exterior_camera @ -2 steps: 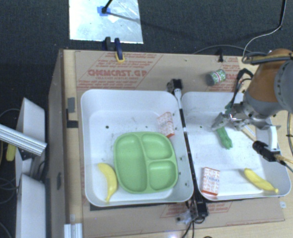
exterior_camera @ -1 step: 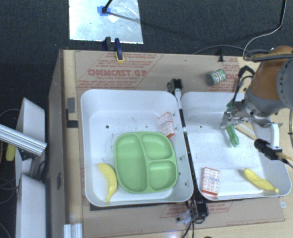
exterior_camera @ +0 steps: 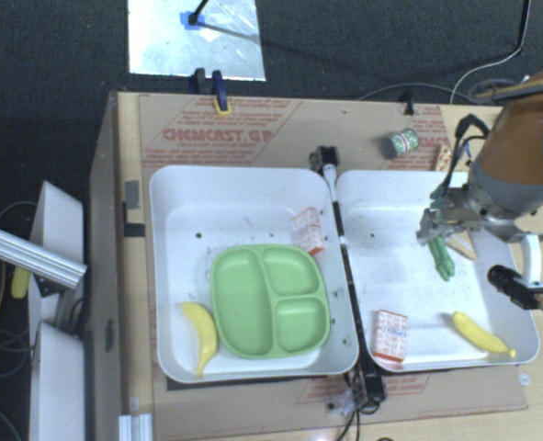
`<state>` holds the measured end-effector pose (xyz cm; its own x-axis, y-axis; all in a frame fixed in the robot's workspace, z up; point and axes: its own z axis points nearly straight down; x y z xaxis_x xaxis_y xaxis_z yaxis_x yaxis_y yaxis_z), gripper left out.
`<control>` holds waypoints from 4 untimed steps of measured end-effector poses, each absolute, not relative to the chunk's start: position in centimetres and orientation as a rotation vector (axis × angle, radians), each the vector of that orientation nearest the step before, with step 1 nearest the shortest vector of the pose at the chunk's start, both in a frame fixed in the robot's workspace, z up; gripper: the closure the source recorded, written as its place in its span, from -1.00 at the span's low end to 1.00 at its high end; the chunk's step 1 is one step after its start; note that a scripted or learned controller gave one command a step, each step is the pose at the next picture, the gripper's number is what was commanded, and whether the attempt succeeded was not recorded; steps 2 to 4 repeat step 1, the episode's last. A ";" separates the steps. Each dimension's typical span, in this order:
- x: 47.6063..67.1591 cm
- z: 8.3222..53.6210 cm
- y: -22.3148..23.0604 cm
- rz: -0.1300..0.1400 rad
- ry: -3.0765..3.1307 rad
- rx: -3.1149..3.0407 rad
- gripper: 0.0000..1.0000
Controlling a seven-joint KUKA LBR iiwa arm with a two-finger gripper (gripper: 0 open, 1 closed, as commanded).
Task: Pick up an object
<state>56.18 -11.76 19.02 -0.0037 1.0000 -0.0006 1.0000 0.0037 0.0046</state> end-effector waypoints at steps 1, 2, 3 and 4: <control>56.5 22.3 -6.3 0.004 2.225 2.215 1.00; 56.5 22.3 -6.3 0.004 2.225 2.215 1.00; 56.5 22.3 -6.3 0.004 2.225 2.215 1.00; 56.5 22.3 -6.3 0.004 2.225 2.215 1.00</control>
